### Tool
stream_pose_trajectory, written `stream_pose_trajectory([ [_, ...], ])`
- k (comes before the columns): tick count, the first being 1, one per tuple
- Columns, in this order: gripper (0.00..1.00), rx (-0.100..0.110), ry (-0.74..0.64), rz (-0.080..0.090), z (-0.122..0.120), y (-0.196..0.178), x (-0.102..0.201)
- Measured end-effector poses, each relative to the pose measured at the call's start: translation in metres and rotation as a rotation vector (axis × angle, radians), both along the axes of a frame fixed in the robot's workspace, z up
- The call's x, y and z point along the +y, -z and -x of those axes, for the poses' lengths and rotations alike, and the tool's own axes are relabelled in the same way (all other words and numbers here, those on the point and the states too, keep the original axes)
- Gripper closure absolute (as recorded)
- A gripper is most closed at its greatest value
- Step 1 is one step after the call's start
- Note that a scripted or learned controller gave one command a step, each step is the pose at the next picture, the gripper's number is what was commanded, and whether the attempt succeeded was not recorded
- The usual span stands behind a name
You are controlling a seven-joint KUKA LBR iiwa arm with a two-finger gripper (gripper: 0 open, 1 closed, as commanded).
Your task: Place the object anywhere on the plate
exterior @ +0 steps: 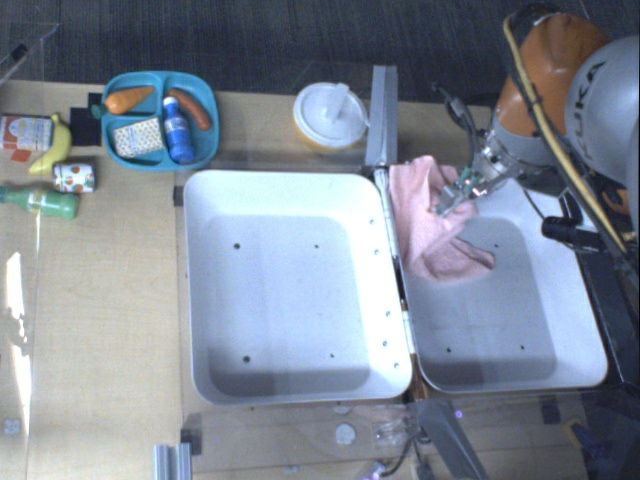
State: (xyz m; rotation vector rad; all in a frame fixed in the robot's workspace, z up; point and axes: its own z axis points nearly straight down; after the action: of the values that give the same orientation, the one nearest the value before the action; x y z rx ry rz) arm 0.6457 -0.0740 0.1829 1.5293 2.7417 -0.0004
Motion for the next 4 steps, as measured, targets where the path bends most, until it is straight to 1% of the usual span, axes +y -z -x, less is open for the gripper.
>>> stream_pose_trajectory([
  [1, 1.0, -0.001, -0.008, -0.001, -0.002, -0.04, 0.002],
  [3, 1.0, 0.0, -0.812, -0.001, 0.023, -0.039, 0.116],
  [4, 1.0, 0.0, -1.017, -0.001, 0.039, -0.046, 0.167],
])
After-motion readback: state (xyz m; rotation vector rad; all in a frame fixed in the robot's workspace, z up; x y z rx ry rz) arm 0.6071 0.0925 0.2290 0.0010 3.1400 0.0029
